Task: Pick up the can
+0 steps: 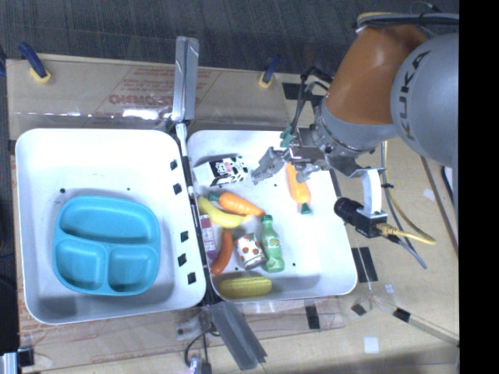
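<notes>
The can, small with a red and white label, lies in the right bin toward its front, pressed against a green bottle. My gripper hangs over the back of that bin, well behind the can and next to a black and white carton. Its fingers stand open with nothing between them.
Around the can lie a carrot, a banana, an orange stick and a corn cob. Another carrot lies just right of the gripper. The left bin holds a blue divided tray.
</notes>
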